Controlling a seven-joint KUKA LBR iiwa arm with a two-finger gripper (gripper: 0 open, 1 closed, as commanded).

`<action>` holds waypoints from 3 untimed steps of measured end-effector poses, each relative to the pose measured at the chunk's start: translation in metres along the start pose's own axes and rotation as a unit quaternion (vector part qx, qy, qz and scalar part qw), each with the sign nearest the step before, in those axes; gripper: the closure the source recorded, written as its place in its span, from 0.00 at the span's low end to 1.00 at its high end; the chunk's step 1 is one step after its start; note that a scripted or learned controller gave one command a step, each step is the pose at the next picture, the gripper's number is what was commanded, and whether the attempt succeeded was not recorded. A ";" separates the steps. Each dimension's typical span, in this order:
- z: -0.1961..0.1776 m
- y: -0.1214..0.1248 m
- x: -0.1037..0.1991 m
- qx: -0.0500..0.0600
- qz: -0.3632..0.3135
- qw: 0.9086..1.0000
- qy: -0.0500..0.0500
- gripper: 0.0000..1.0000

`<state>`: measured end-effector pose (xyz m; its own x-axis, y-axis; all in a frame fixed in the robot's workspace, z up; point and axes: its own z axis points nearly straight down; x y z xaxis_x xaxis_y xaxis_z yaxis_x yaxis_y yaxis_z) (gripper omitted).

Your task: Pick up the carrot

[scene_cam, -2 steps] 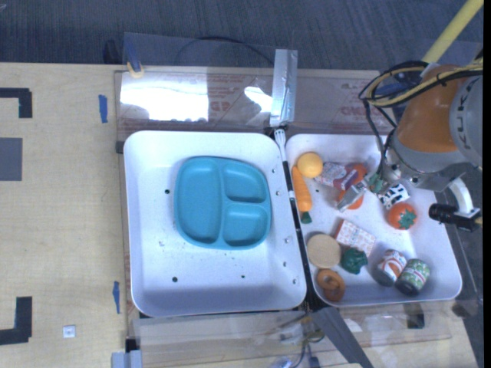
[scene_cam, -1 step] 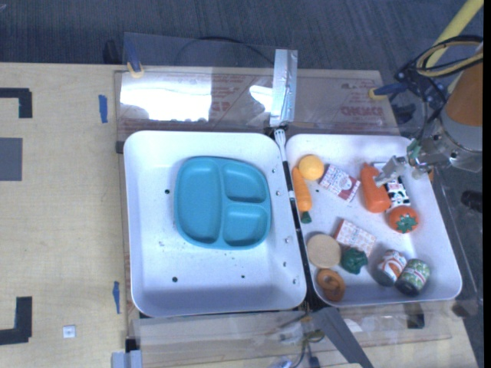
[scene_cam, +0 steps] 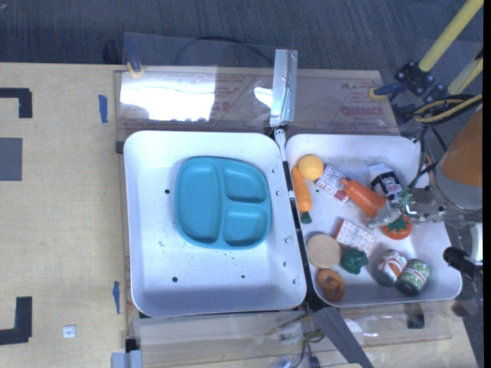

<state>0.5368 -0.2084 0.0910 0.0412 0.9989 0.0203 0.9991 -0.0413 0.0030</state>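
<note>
The carrot (scene_cam: 301, 193) is orange with a green stub at its near end. It lies along the left wall of the right bin (scene_cam: 437, 240), just below a yellow lemon (scene_cam: 310, 166). My gripper (scene_cam: 404, 204) hangs over the right part of that bin, above a tomato (scene_cam: 397, 227) and beside an orange bottle (scene_cam: 362, 195). It is well to the right of the carrot and apart from it. The arm's orange band (scene_cam: 466, 158) shows at the right edge.
The left bin (scene_cam: 146, 228) holds a blue divided plate (scene_cam: 223, 202). Around the gripper lie two cans (scene_cam: 392, 265) (scene_cam: 414, 276), a green broccoli piece (scene_cam: 354, 261), a tan cookie (scene_cam: 323, 250), a brown donut (scene_cam: 331, 284) and two white packets (scene_cam: 331, 179) (scene_cam: 353, 234).
</note>
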 end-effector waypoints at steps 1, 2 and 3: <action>0.004 -0.056 0.014 -0.001 0.023 1.000 -0.010 0.00; 0.006 0.044 0.045 -0.001 -0.055 0.998 -0.010 0.00; -0.010 0.095 -0.001 0.002 -0.048 0.999 -0.004 0.00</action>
<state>0.6319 -0.2136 0.1009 -0.0547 0.9984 0.0130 0.9985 0.0547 -0.0003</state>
